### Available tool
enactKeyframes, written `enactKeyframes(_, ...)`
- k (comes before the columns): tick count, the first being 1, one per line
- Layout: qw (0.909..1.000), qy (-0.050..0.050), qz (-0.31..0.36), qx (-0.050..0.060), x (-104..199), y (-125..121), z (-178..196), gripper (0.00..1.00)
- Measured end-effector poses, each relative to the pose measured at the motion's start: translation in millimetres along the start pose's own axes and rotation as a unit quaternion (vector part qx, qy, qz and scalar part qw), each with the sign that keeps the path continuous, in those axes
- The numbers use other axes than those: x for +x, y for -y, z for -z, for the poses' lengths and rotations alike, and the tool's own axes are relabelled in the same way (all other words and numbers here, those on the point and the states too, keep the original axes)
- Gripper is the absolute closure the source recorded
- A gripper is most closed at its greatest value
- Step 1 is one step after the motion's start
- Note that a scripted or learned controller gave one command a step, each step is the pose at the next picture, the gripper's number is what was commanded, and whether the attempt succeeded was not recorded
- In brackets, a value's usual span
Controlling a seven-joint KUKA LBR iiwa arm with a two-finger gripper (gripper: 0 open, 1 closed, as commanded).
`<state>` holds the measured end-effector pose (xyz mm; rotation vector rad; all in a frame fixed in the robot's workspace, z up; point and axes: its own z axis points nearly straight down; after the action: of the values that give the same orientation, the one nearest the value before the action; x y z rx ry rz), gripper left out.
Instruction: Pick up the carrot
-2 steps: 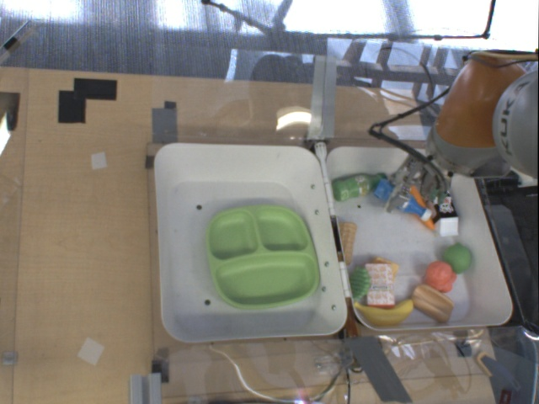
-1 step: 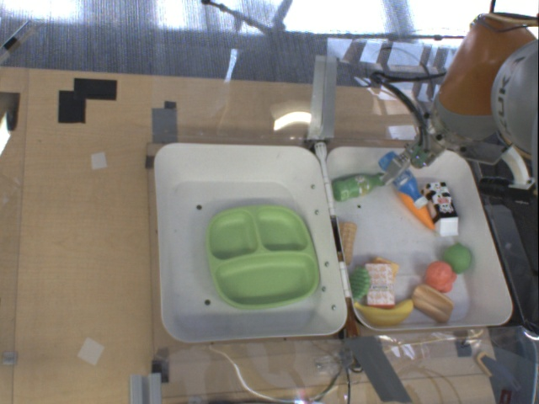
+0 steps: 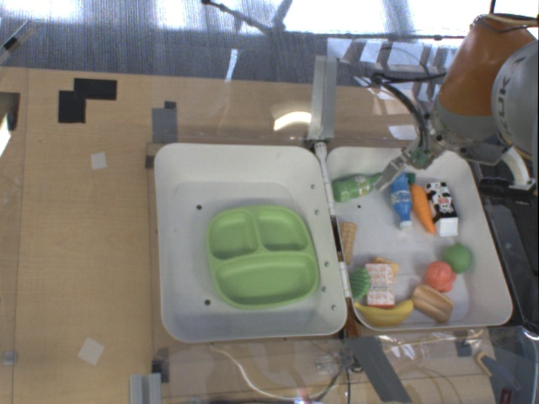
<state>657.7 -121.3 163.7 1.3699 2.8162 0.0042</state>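
The orange carrot (image 3: 423, 208) lies in the right bin (image 3: 497, 297), towards its back, pointing along the bin's depth. A blue bottle (image 3: 402, 200) lies against its left side and a black-and-white cow-print carton (image 3: 440, 204) against its right. My gripper (image 3: 405, 166) hangs just behind the carrot's far end, over the top of the blue bottle. It is open, with nothing between its fingers.
A green bottle (image 3: 354, 186) lies left of the gripper. Nearer the front are a cone (image 3: 347, 234), a snack box (image 3: 381, 283), a banana (image 3: 383, 313), a bread roll (image 3: 432, 303), a red ball (image 3: 439, 275) and a green ball (image 3: 458, 257). The left bin (image 3: 181, 225) holds a green divided plate (image 3: 263, 255).
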Motion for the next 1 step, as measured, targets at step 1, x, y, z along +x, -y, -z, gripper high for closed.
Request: enactKeyframes(1,0.9979,0.001,0.065,0.000,-2.9,43.4,-75.2,0.00)
